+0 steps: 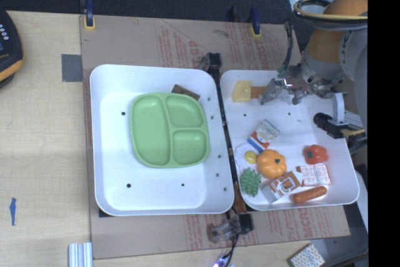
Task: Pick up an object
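My gripper (283, 95) hangs low over the back of the right bin (299, 123), its two metal fingers spread apart with nothing between them. Just to its left lies a yellow block (242, 90). Nearer the front of the same bin sit an orange pumpkin (271, 163), a red tomato (315, 154), a green broccoli (250, 182), a sausage (309, 195), a small white carton (265, 132) and a brown carton (284, 185).
The left bin (112, 134) holds a green divided plate (169, 129) with a brown piece (185, 92) behind it. Both bins stand on a cardboard sheet (125, 40) clamped at its back edge. A dark device (7, 47) lies at the far left.
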`<state>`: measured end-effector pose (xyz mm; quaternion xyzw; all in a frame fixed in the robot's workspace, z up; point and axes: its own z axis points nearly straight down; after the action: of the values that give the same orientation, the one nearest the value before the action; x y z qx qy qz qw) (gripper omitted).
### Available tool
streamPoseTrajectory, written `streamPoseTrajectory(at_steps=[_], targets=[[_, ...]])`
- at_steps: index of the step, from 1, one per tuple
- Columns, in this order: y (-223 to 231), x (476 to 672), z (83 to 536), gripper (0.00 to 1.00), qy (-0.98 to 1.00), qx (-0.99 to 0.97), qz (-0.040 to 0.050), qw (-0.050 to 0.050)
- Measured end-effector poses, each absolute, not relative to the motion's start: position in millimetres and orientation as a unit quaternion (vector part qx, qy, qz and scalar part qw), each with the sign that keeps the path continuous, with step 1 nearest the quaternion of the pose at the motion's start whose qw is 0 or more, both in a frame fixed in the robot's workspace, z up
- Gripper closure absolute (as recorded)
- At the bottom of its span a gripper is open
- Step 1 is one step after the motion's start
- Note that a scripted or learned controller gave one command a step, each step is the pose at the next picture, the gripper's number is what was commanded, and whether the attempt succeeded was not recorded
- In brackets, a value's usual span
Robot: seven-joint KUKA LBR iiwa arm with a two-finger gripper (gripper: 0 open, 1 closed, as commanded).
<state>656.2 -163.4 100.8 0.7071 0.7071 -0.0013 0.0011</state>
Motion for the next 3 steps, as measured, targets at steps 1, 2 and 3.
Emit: streamPoseTrajectory(at_steps=[1,2,3], targets=[[-187,594.6,328,0.00,0.708,0.707,0.0025,0.006],[-145,577.1,218,0.00,0.710,0.705,-0.0037,-0.006],[-101,514.0,163,0.00,0.709,0.705,-0.0036,-0.006]])
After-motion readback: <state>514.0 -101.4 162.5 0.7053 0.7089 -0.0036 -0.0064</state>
